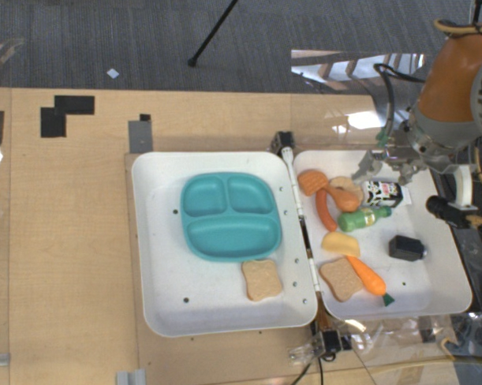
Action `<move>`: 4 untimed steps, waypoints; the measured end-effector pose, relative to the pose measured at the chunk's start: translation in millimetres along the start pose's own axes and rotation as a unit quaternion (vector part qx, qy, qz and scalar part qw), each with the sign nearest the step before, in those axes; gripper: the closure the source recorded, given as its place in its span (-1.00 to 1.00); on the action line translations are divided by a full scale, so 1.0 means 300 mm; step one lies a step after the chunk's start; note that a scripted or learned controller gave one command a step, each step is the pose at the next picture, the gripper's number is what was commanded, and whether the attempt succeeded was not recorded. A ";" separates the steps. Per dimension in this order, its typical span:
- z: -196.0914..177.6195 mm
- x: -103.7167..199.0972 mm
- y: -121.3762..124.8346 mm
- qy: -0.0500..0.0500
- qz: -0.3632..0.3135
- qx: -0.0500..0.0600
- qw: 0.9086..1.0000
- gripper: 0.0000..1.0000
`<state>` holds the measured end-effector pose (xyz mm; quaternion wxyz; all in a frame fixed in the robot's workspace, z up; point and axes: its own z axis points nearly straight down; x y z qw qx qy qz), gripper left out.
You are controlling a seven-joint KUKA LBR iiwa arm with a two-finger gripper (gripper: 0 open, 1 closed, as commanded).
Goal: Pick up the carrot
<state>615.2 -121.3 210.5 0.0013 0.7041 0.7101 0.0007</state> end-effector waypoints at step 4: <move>0.079 0.251 -0.417 0.002 0.065 -0.002 0.998 1.00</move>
